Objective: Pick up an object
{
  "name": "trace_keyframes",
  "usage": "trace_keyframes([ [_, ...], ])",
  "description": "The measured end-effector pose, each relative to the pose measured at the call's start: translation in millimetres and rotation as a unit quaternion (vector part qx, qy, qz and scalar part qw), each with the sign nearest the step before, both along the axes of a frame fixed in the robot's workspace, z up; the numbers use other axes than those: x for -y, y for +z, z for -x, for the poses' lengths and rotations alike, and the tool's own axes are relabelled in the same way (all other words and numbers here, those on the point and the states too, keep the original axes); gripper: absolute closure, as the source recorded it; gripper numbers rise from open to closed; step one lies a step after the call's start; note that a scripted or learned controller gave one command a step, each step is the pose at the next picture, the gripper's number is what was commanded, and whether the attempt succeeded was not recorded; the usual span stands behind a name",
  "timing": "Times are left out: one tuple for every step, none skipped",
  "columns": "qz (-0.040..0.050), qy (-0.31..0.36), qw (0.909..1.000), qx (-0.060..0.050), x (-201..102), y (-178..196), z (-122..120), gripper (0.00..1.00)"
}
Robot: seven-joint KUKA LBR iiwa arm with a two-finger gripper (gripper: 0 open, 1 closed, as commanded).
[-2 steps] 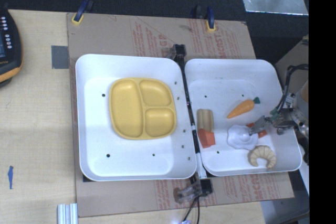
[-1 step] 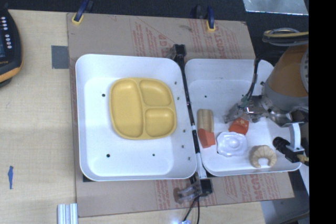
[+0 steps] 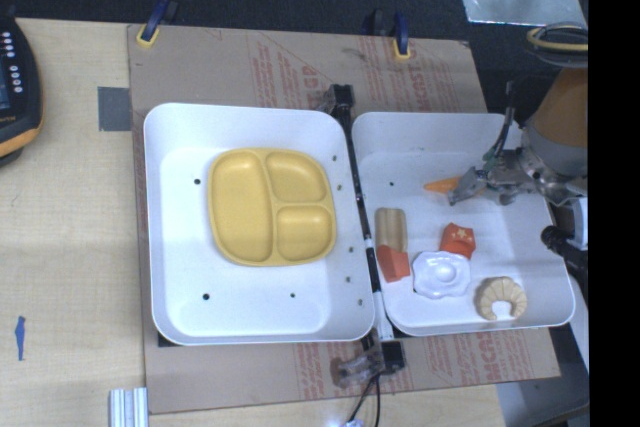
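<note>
My gripper (image 3: 489,187) is low in the right bin (image 3: 520,320), near its back right part, and it looks open with nothing between its fingers. An orange carrot (image 3: 441,184) lies just to its left, the carrot's right end touching or almost touching the nearer finger. In front of it are a red fries box (image 3: 457,238), a white fried egg (image 3: 441,275), a tan croissant (image 3: 500,298), a beige bread roll (image 3: 390,227) and a small red piece (image 3: 394,265).
The left bin (image 3: 175,300) holds a yellow divided plate (image 3: 271,206). The grey arm with its orange band (image 3: 562,111) comes in over the right bin's right wall. Blue clamps (image 3: 401,35) hold the cardboard at the back. A control pendant (image 3: 15,85) lies far left.
</note>
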State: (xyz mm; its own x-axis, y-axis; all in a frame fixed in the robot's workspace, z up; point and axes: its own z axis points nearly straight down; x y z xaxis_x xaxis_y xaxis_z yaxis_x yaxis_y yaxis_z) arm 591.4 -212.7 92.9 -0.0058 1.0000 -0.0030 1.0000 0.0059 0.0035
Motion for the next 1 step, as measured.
trace_keyframes([
  [-0.0014,0.002,1.0,-0.003,-41.1,-0.2,-67.4,0.0],
])
